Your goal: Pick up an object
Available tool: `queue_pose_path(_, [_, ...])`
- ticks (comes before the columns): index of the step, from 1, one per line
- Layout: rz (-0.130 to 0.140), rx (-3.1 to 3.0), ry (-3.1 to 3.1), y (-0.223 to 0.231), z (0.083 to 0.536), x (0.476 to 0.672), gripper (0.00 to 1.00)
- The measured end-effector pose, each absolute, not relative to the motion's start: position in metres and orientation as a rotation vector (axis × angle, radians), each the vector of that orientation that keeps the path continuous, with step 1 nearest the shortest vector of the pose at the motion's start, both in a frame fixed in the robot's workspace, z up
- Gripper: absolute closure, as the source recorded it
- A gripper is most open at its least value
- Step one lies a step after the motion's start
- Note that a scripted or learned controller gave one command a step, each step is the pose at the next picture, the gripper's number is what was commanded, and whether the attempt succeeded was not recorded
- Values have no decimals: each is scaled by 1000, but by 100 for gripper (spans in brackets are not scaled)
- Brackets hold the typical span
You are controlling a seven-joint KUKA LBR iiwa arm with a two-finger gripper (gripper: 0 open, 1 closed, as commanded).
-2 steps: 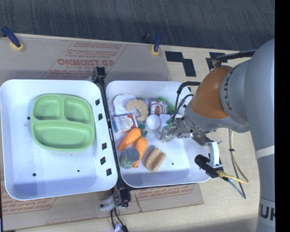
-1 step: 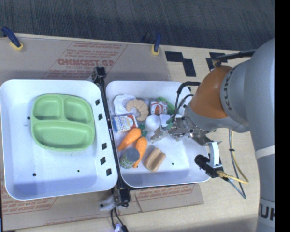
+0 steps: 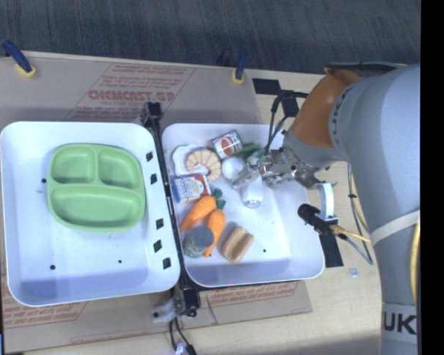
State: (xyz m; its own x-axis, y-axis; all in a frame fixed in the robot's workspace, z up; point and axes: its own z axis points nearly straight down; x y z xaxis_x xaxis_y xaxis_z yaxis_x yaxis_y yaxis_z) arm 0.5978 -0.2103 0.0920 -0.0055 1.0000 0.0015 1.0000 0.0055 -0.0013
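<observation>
Honestly, the gripper (image 3: 257,174) sits low in the right-hand shallow white bin (image 3: 300,261), over a small whitish rounded object (image 3: 233,168) at the pile's two o'clock. I'd descend straight and avoid the orange carrots (image 3: 206,214). Can't tell the jaws' state; the wrist hides them.

A dark grey carpet (image 3: 133,13) with a fine ribbed weave fills the far side of the view — it runs behind the whole bench. The bench (image 3: 355,302) has a pale wood top, largely covered by a sheet of brown cardboard (image 3: 133,87) printed with red lettering. Two blue clamps (image 3: 18,59) — one at the far left corner, one at the far edge — pin the cardboard down. Light is even and soft.
</observation>
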Motion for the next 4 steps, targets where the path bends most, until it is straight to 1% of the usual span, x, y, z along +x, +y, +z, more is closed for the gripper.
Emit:
queue_pose_path(1, [3,-2210,-2226,-175,92,495,0])
queue_pose_path(2, [4,-2205,-2235,-176,102,497,100])
queue_pose_path(3, [-2,-2217,-2231,-187,244,568,100])
queue_pose_path(4, [1,-2217,-2226,-204,232,572,100])
